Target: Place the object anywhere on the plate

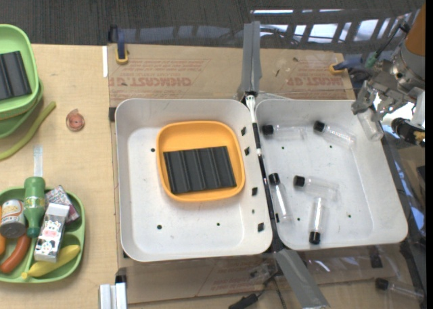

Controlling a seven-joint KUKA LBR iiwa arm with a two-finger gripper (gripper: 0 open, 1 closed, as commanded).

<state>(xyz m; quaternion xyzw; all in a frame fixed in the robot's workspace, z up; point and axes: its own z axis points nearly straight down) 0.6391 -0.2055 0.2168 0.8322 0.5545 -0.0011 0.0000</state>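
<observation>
Two white bins: left bin, right bin. One orange plate in the left bin, bearing one dark ribbed insert. Five clear tubes with black caps in the right bin: at 10 o'clock, 12 o'clock, centre, 8 o'clock, 6 o'clock. One gripper at 2 o'clock.

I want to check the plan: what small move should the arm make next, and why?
Probably lower the gripper toward the nearest clear tube in the right bin. The tubes all lie there, and the orange plate in the left bin holds none.
</observation>
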